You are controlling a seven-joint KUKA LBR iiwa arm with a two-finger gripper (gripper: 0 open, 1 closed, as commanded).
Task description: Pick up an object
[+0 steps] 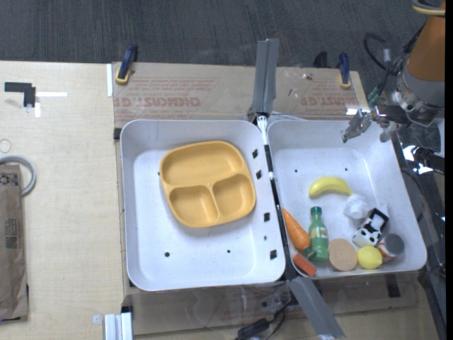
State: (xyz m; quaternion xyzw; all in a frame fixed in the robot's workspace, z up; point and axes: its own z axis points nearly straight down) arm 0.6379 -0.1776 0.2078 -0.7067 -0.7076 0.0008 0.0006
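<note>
The tool [356, 125] hangs over the right bin's [407, 190] far rim. Its fingers' spread cannot be told. A banana [330, 185] lies below.

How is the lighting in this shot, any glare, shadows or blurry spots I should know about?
In the camera view, light is even and soft; the yellow tray casts only a faint shadow. Mild glare whitens the right bin along its rim. The gripper looks small and slightly soft, and the toys near the lemon crowd together, hard to separate.
</note>
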